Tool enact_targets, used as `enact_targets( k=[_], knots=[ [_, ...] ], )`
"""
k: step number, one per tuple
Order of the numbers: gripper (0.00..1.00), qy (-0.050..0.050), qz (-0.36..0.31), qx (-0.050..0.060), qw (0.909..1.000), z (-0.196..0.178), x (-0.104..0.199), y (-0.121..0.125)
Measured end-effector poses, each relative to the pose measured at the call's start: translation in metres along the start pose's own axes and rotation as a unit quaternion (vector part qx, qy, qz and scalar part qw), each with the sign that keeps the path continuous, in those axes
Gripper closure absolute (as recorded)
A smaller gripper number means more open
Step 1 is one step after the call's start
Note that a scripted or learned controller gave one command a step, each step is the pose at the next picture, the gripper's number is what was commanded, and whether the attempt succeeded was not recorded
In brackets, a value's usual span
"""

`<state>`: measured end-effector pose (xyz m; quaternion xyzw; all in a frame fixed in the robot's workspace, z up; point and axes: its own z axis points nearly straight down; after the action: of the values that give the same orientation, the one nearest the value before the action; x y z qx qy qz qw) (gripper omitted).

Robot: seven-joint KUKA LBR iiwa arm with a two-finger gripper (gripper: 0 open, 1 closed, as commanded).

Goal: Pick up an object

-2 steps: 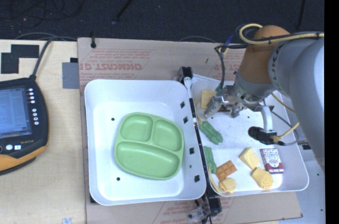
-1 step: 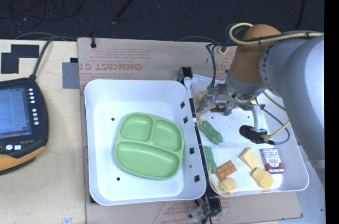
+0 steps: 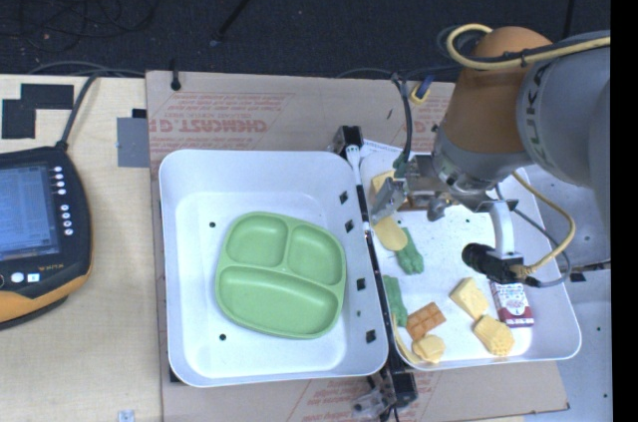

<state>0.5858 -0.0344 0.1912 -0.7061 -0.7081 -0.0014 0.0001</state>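
Note:
My gripper (image 3: 411, 204) hangs over the back left part of the right bin (image 3: 558, 350), open, with nothing between its fingers. Just below it lie a pale yellow piece (image 3: 391, 235) and a small green piece (image 3: 411, 258). Another yellow piece (image 3: 381, 181) sits by the bin's back left wall. Toward the front lie a green pod (image 3: 394, 298), a brown waffle-like piece (image 3: 426, 317), a yellow round piece (image 3: 431, 348), a yellow block (image 3: 467, 296), a yellow corn-like piece (image 3: 494, 336) and a red and white carton (image 3: 513, 303).
The left bin (image 3: 189, 211) holds a green divided plate (image 3: 282, 272). A ridge between the two bins (image 3: 361, 250) runs front to back. A handheld control pendant (image 3: 35, 225) lies on the bench at the far left. The arm's grey body (image 3: 558, 111) covers the right bin's back right corner.

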Motion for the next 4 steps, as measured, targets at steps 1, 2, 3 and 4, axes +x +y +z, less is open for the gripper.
enact_targets(
  k=[1, 2, 3, 4],
  knots=[
    [0.00, 0.000, 0.003, 0.004, 1.0000, 0.005, -0.002, -0.043],
    [0.00, 0.000, 0.003, 0.003, 1.0000, 0.103, -0.050, -0.002],
    [0.00, 0.000, 0.001, 0.002, 1.0000, 0.104, -0.051, 0.014],
    [0.00, -0.001, 0.000, 0.001, 1.0000, 0.104, -0.058, 0.059]
  ],
)
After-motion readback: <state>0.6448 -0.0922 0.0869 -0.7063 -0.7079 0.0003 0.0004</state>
